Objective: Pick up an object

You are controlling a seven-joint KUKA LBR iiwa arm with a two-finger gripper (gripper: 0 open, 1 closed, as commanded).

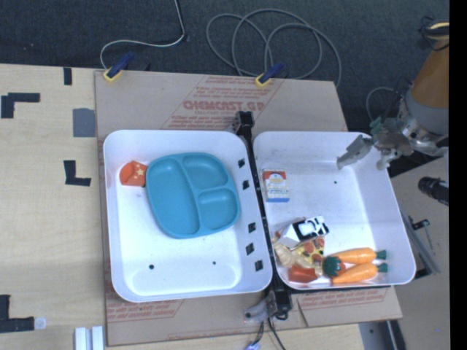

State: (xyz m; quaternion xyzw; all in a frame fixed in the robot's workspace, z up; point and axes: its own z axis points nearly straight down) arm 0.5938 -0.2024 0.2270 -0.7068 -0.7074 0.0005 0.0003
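Two shallow white plastic bins sit side by side on a brown cardboard sheet over the pale wooden desk (44,217). The left bin (128,268) holds a smooth blue divided tray (193,194) with three compartments and a small orange-red piece (133,173) touching its left edge. The right bin (372,195) holds a small flat carton (275,184) near its upper left and, along its lower edge, two orange carrots (357,262) with green tips, a black-and-white item (310,228) and a jumble of small toy foods (298,257). The gripper (361,150) hangs over the right bin's upper right corner; one grey finger juts leftward, and I cannot tell how far apart the fingers stand. Nothing visible is in them.
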